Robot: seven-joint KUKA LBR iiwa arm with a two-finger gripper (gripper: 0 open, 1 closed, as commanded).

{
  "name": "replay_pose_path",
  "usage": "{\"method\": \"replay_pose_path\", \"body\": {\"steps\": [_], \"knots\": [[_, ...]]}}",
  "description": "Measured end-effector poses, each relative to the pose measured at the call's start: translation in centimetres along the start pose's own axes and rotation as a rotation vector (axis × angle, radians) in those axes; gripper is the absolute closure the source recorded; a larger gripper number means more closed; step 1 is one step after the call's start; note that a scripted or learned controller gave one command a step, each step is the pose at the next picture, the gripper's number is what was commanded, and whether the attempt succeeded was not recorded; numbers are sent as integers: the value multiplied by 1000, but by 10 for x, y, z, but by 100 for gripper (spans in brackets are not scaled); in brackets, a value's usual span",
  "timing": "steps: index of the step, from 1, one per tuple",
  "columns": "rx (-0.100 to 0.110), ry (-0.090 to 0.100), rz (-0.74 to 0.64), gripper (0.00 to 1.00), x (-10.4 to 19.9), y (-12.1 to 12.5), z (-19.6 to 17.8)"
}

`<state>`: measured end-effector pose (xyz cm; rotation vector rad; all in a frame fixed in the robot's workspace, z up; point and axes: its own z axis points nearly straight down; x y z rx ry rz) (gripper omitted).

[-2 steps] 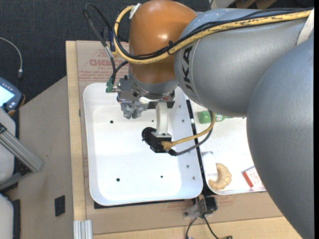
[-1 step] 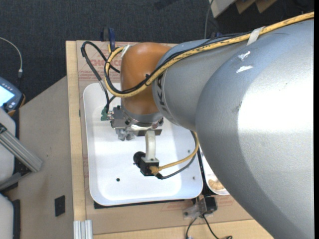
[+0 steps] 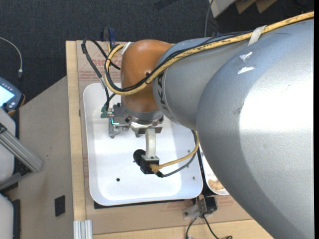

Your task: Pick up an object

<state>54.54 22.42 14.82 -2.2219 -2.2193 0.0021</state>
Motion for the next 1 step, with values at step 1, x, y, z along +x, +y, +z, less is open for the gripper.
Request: {"method": "replay_pose_path", "body": {"steps": [1], "knots": [[0,0,0,0,0,0,0]]}}
